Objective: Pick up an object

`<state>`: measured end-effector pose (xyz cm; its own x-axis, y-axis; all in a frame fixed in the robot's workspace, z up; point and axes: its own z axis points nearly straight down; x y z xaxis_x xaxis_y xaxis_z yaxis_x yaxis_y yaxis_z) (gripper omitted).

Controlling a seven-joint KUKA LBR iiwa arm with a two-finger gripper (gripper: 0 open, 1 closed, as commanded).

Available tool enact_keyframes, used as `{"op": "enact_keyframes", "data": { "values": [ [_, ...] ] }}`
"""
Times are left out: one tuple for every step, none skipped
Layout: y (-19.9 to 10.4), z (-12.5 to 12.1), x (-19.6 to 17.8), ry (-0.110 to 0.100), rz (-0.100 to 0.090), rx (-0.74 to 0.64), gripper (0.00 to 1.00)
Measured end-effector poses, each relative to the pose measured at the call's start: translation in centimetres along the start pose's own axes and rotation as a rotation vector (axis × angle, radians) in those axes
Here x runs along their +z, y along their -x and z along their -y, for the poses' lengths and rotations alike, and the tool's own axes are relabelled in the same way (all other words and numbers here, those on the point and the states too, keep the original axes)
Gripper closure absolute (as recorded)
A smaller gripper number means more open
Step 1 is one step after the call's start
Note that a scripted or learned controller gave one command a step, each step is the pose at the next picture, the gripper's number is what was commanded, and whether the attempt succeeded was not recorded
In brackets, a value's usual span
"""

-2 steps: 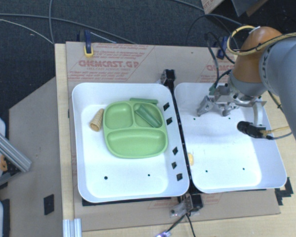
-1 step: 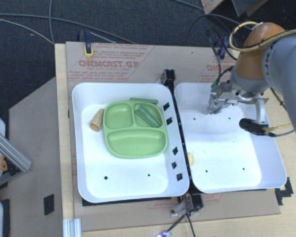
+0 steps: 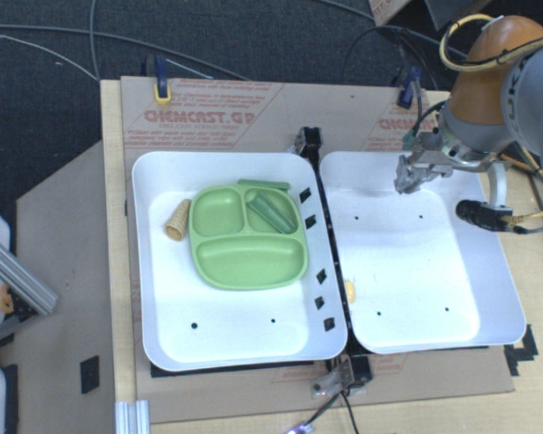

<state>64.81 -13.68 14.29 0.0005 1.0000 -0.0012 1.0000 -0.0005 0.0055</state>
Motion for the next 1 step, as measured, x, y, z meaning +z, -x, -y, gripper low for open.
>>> {"op": "enact_keyframes", "data": {
  "values": [
    [0.99, -0.34, -5.68, 0.001, 0.000, 0.000, 1.00]
  ]
}}
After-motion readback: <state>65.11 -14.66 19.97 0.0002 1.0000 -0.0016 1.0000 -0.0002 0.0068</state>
